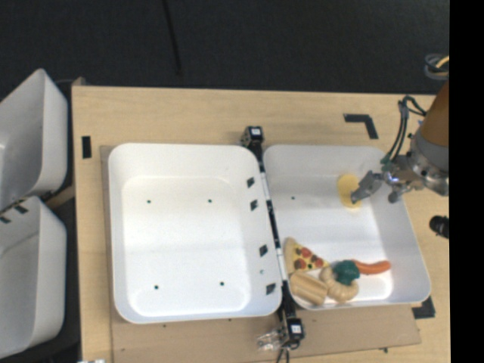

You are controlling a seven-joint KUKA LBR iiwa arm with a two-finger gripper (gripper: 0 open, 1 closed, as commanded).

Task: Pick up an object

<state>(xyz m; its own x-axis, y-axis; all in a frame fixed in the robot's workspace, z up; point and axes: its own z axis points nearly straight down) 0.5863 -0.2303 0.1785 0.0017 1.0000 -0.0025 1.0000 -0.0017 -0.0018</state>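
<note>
Right bin [393,271], upper part: the gripper [376,188] hangs over the white floor, its two fingers spread apart with nothing between them. The nearest fingertip sits just beside a small yellow piece [348,187], at its right edge; I can't tell whether it touches.

The other toys lie bunched along the near wall: a pizza slice [303,258], a bread roll [308,286], and a carrot [366,267] with its green top.

I take the yellow piece as the target. It is low, rounded and looks slippery, so I'd want the spread fingers centred over it before dropping, one finger on each side, then squeeze near the floor. As placed now, the fingers sit off to its right; closing here would likely catch air or nudge it away.

Left bin [181,233] plays no part.
</note>
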